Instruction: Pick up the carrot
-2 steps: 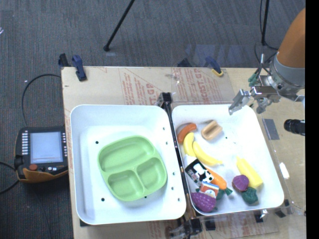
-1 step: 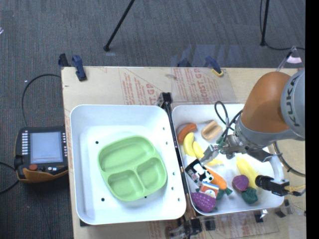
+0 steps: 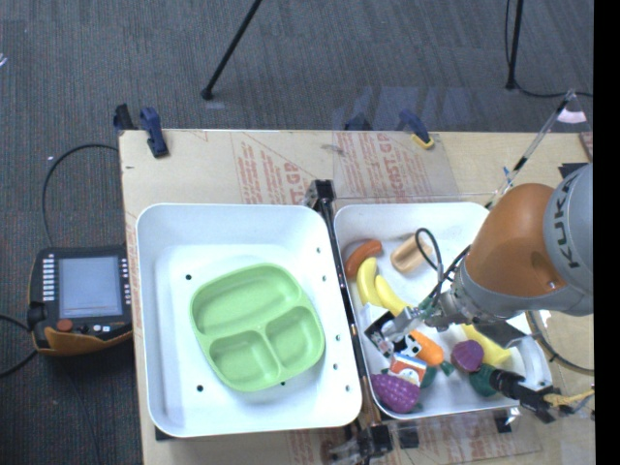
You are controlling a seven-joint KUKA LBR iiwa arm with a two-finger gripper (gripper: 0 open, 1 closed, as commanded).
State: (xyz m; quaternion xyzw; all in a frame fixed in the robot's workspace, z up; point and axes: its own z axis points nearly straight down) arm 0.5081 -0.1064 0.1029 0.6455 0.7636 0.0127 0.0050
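I found the gripper low in the right bin, beside the banana, with nothing visibly between its fingers, though I could not tell their spread. The carrot lay just beside it, toward the arm, crowded by the milk carton and purple grapes. I judged that a clean grasp needed the fingers centred across the carrot's narrow width, clear of those neighbours.

Green divided plate in left bin, banana, teach pendant
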